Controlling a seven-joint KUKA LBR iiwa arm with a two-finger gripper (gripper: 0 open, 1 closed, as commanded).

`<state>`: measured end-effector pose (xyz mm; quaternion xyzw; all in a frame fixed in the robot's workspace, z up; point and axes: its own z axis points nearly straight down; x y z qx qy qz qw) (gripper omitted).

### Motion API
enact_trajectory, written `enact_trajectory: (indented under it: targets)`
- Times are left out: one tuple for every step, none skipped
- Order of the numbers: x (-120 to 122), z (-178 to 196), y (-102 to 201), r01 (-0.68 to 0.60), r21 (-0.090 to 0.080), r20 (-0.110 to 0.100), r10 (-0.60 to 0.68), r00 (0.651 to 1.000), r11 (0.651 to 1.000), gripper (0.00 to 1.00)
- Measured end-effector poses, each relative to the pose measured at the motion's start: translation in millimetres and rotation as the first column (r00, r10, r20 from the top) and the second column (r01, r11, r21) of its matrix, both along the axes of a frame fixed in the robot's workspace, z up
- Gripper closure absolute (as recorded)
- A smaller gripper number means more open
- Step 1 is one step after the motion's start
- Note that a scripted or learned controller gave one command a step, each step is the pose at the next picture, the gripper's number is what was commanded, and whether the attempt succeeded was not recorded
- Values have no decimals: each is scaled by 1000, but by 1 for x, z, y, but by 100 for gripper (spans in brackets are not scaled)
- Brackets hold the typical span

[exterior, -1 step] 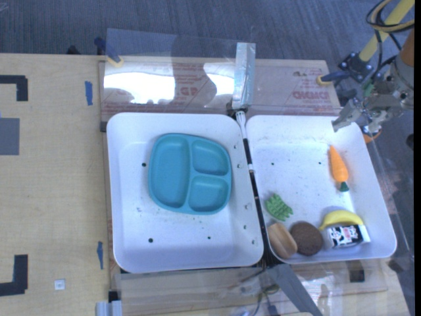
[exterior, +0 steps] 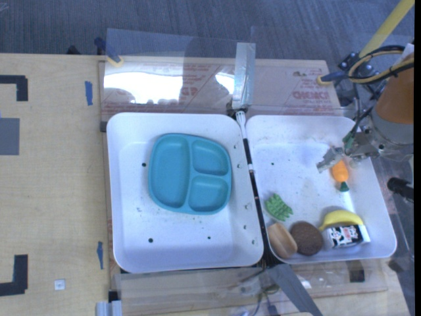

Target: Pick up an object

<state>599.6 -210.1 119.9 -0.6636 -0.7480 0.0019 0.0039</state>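
Tabletop (exterior: 52,176): pale wood, carrying two shallow white bins side by side.

Left bin (exterior: 131,242): holds a teal tray (exterior: 190,174) with three compartments, lying flat near the bin's centre, a little toward the far edge.

Right bin (exterior: 296,143): holds six items.
- Carrot (exterior: 340,173): orange with a green tip, near the right edge, about halfway along it.
- Green leaf (exterior: 278,207): toy lettuce, close to the left edge, nearer the front.
- Bread roll (exterior: 283,239): tan, at the front left corner.
- Brown cookie (exterior: 306,237): round, touching or just beside the roll on its right.
- Banana (exterior: 341,218): yellow, near the front right corner.
- Carton (exterior: 346,236): small, black-and-white print, lying just in front of the banana and touching it.

Arm (exterior: 395,104): grey with orange band, reaching in over the right bin's right edge.

End effector (exterior: 342,158): low over the right bin, directly at the carrot's far end, apparently touching it. Whether the fingers are apart or together cannot be told; the carrot is not seen between them.

Far side: a clear plastic sheet (exterior: 171,78) stands behind the bins.
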Motion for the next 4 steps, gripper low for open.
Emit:
enact_trajectory:
  targets:
    - [-7, -31, 1, -62, 8, 17, 62, 998, 998, 0]
    - [-33, -32, 34, -227, -4, 14, 227, 974, 974, 0]
    - [23, -33, 7, -100, -4, 12, 100, 995, 995, 0]
    - [26, -20, 6, -101, -7, 20, 101, 995, 995, 100]
